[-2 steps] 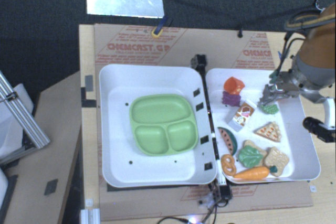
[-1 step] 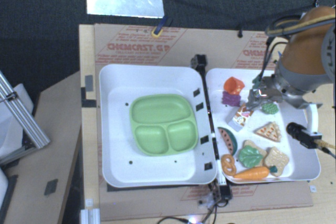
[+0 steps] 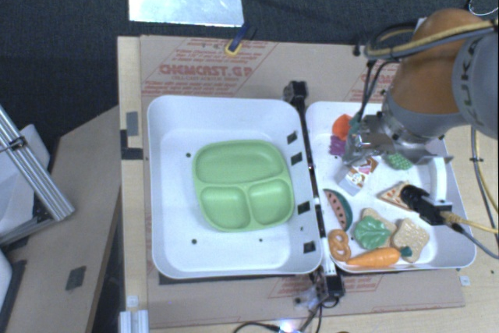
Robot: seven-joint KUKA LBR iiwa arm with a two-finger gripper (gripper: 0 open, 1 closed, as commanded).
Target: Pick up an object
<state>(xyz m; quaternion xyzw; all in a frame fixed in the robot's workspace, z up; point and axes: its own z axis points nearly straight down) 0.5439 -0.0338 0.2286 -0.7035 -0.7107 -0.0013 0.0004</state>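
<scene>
2 white bins [image 3: 168,168]; end effector [image 3: 360,154] low over right-bin toy food [image 3: 360,174], finger state indiscernible.

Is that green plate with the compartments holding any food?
Empty. All three compartments of the green plate show bare green; the toy food lies in the right bin.

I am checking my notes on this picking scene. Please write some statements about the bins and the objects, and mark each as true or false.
1. The green tray lies in the left bin. True.
2. The green tray has three compartments. True.
3. The carrot lies in the left bin. False: it lies at the near edge of the right bin.
4. The gripper is over the left bin. False: it is over the right bin, among the toy foods.
5. The watermelon slice lies near the divider between the bins. True.
</scene>
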